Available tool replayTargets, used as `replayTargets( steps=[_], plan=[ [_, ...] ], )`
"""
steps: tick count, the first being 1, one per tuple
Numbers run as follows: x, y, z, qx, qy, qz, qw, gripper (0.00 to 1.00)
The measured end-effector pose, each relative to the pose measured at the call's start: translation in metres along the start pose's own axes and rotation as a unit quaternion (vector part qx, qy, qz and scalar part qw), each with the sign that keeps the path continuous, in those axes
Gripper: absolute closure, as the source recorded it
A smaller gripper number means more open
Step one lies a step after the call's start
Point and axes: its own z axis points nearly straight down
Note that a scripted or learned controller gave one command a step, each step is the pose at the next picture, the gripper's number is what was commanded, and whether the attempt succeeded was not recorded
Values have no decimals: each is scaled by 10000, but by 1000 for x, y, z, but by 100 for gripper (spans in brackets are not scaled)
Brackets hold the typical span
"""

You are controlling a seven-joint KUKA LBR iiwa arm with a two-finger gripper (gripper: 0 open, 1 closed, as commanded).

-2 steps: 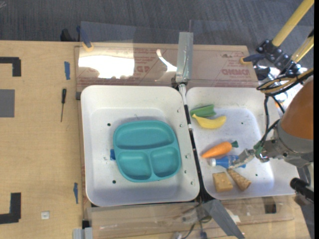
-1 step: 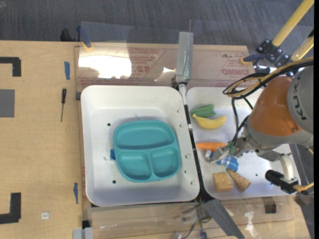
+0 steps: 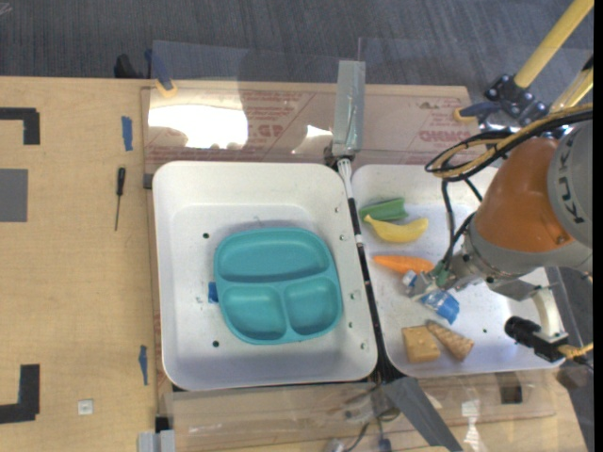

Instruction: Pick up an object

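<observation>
The surface (image 3: 66, 281) was pale wood, with black markings along its left edge and a clear sheet (image 3: 283, 121) lying across the back behind the 2 bins. The arm (image 3: 528, 205) came in from the right, its orange band hanging over the right bin's far side.

The left bin (image 3: 179, 196) held 1 teal tray (image 3: 276, 283) with 3 compartments, 1 long one at the back and 2 smaller at the front. The tray sat near the bin's middle, slightly turned.

The right bin (image 3: 490, 332) held the small items. A yellow banana (image 3: 397, 230) lay near the back, touching a green piece (image 3: 383, 208) just behind it. An orange carrot (image 3: 402, 264) lay in front of the banana, pointing toward the divider. At the front sat a tan cracker (image 3: 421, 344) with a tan cone (image 3: 450, 339) just beside it on the right.

The gripper (image 3: 435, 285) was low in the right bin, between the carrot and the cracker, with a small blue object (image 3: 441, 304) directly beneath it. Whether its fingers were open or closed could not be told, nor whether it touched the blue object.
</observation>
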Motion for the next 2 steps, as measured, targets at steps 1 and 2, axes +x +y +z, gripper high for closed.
replayTargets(
  steps=[1,2],
  plan=[
    [47,58,-164,-1,9,145,9999,100],
    [42,54,-82,96,19,1153,9933,100]
  ],
)
